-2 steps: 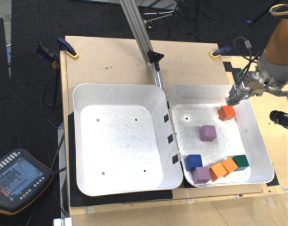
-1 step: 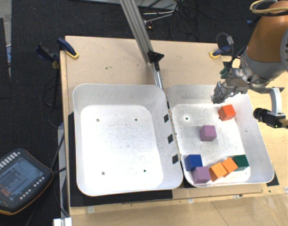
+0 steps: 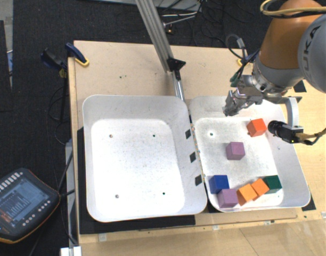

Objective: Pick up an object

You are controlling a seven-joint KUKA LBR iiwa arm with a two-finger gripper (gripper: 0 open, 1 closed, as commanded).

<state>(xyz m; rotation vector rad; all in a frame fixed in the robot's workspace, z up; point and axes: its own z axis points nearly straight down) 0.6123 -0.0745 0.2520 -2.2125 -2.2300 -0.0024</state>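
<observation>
The right bin [image 3: 213, 128] holds several blocks. An orange block [image 3: 256, 127] lies near its far right side, and a purple block [image 3: 235, 150] sits in its middle. Along the near edge lie a blue block [image 3: 218, 183], a second purple block [image 3: 228, 198], a second orange block [image 3: 247, 192] and a green block [image 3: 271, 184]. My gripper [image 3: 230, 108] hangs over the far part of the right bin, left of and a little behind the orange block, with nothing visible between its fingers.
The left bin [image 3: 99, 143] stands beside the right one, with black clips along the shared edge. A metal pole [image 3: 155, 28] slants down to the bench behind the bins. A teach pendant [image 3: 19, 201] lies off the bench at the lower left.
</observation>
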